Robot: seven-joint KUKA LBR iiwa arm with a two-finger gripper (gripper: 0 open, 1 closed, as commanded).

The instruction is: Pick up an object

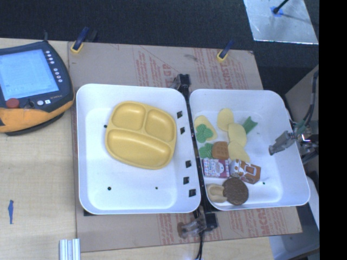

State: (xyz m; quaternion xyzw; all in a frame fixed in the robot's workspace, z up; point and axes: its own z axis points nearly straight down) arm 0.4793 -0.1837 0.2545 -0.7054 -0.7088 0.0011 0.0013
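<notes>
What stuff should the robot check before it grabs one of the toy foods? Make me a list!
1. Things to pick are there: ok. Toy food lies in the right bin, like the brown round cookie and the small carton.
2. Gripper is over the right bin: ok, near the bin's right side.
3. Gripper is above a toy: not ok. It sits to the right of the pile, over bare white floor.
4. Fingers ready to grab: cannot tell, too small and blurry.
5. Gripper is free of any toy: cannot tell.
6. Toys have room around them: not ok. They are crowded together, many touching or overlapping.
</notes>
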